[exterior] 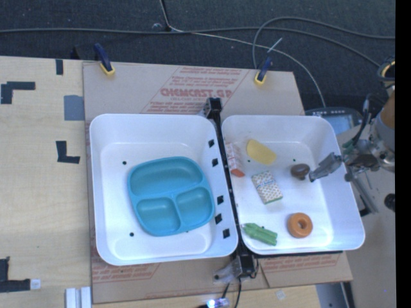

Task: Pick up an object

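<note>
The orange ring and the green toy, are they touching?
Apart. The camera view shows white bin floor between the orange ring and the green toy.

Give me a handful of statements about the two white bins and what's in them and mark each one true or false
1. The blue divided tray lies in the left bin. True.
2. The orange ring sits in the same bin as the tray. False: it lies in the right bin, near its front right corner.
3. The green object lies at the front of the right bin. True.
4. The gripper is above the left bin. False: it is over the right side of the right bin, next to the small brown object.
5. The yellow object lies behind the patterned packet, toward the back of the bin. True.
</note>
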Available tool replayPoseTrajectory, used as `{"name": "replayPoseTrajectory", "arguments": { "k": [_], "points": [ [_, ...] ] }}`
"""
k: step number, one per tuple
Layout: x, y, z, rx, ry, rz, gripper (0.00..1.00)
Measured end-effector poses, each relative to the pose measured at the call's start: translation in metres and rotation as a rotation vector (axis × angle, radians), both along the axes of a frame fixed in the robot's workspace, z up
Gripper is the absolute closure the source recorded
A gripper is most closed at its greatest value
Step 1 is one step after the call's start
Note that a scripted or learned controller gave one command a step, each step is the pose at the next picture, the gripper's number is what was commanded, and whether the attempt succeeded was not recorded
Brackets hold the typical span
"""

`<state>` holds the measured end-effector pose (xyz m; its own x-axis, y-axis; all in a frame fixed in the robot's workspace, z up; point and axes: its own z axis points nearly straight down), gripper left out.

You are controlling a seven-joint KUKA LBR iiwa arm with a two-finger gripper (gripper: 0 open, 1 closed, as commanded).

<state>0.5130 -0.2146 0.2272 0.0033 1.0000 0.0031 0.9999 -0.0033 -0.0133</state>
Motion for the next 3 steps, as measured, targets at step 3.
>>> {"name": "replayPoseTrajectory", "arguments": {
  "k": [3],
  "points": [
    [0.001,0.003,-0.080,-0.002,-0.008,0.005,0.00]
  ]
}}
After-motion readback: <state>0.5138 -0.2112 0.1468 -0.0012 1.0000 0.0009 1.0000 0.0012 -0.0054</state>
